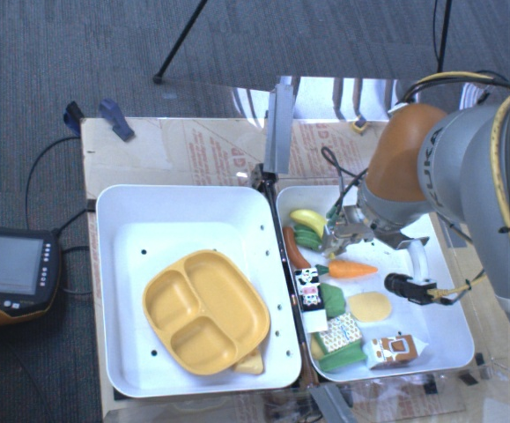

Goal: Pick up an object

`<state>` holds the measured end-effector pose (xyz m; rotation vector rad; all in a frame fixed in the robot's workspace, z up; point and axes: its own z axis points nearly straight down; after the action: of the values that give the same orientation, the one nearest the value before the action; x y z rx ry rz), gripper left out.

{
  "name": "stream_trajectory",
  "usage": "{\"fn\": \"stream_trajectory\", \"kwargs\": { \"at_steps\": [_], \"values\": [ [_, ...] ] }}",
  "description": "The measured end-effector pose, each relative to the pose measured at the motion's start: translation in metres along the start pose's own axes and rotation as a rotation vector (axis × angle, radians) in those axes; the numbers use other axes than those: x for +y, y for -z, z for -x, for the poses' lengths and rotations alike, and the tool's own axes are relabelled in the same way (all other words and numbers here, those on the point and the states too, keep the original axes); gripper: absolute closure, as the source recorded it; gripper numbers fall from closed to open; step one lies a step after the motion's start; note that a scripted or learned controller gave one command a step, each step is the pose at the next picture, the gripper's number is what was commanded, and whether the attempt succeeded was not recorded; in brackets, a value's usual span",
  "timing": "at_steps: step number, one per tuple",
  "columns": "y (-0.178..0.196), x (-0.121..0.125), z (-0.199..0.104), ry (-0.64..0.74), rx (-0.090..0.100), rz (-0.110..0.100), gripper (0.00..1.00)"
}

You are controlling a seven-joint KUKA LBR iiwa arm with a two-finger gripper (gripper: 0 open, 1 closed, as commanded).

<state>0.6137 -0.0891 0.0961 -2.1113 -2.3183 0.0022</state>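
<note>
Small printed carton at right bin front edge, then pale flat disc, smooth plastic carrot, banana. Pincer hovers over carrot and banana; grip state, cannot tell. Best: descend straight, straddle carrot's narrow body. Yellow divided tray in left bin.

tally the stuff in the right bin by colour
yellow: 2, banana, round disc
orange: 1, carrot
green: 3
red-brown: 1, sausage
printed cartons: 3
total: 10
</note>
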Motion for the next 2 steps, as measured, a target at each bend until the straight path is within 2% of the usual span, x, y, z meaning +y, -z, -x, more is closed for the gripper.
{"fn": "stream_trajectory", "kwargs": {
  "at_steps": [1,2],
  "values": [
    [0.0,0.0,0.0,0.0,0.0,0.0,0.0],
    [-0.009,0.029,0.009,-0.018,-0.002,0.002,0.0]
  ]
}}
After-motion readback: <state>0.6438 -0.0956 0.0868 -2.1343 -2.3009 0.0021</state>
